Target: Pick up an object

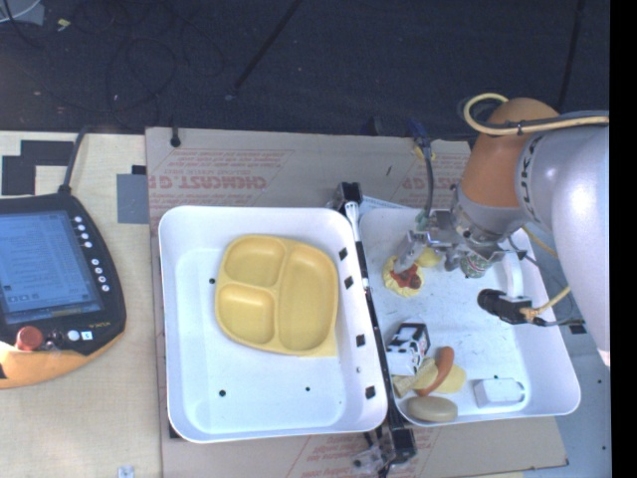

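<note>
My gripper (438, 250) hangs over the right bin (542, 391), beside a red-and-yellow toy (404, 276) lying on its floor; my finger spread cannot be told from above.

A teach pendant (55, 272) lies left of the cardboard (249, 167).

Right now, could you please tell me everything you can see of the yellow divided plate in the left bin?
The yellow plate looks like smooth plastic, a rounded square with three compartments: one long one on its right side and two smaller ones on its left. It lies flat and face up on the floor of the left bin, turned slightly askew, toward the bin's upper middle. Nothing lies in it, and only the bin touches it.
</note>
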